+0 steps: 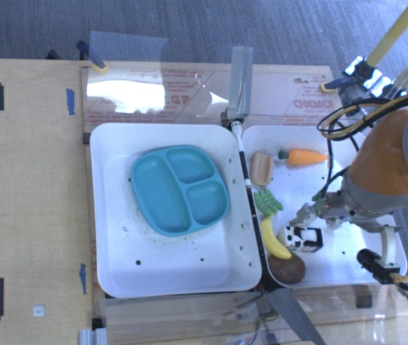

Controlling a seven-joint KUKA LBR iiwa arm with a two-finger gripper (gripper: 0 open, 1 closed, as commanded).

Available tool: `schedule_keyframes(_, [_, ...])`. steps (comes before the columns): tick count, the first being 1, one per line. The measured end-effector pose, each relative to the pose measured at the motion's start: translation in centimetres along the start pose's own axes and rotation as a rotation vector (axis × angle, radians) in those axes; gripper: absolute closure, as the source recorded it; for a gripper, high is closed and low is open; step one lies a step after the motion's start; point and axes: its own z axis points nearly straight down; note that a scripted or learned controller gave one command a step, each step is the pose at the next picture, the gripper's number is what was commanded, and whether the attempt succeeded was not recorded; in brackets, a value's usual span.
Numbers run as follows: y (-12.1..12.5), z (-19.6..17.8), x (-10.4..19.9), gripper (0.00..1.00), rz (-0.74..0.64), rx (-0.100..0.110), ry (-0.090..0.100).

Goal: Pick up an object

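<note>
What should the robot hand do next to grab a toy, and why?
Probably lower a little straight down. The gripper hangs just above the small black-and-white toy in the right bin, so that is the closest thing to grab. The banana and the brown round thing lie close beside it, so go slowly.

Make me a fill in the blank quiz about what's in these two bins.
1. The blue divided plate lies in the ____ bin.
2. The carrot is colored ____.
3. The banana lies between the green toy and the ____ object.

Missing words: left; orange; brown
</note>
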Motion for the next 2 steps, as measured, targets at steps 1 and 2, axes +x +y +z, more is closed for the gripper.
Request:
schedule_keyframes(1, [-2.6,0.6,2.4,0.00,0.037,-0.008,-0.004])
schedule_keyframes(2, [1.6,0.7,2.7,0.00,0.173,0.002,0.000])
